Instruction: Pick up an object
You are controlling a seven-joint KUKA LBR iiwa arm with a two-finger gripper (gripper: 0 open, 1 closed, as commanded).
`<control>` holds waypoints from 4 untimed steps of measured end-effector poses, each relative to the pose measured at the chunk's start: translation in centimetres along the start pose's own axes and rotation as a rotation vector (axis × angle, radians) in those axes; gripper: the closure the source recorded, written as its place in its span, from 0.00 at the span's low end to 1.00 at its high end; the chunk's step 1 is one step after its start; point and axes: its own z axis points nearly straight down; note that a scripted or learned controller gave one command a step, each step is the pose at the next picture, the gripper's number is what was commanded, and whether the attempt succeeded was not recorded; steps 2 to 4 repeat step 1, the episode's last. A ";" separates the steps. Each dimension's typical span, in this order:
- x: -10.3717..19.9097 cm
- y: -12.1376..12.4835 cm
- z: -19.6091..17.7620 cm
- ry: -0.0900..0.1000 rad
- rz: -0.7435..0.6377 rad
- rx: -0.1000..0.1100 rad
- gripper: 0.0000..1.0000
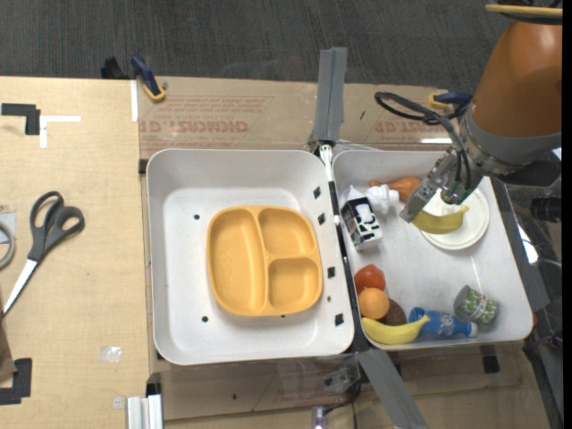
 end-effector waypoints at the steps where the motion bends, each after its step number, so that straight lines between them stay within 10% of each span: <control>1: 4.6 4.0 -0.6 0.000 0.044 -0.001 1.00; 4: 4.6 4.0 -0.6 0.000 0.044 -0.001 1.00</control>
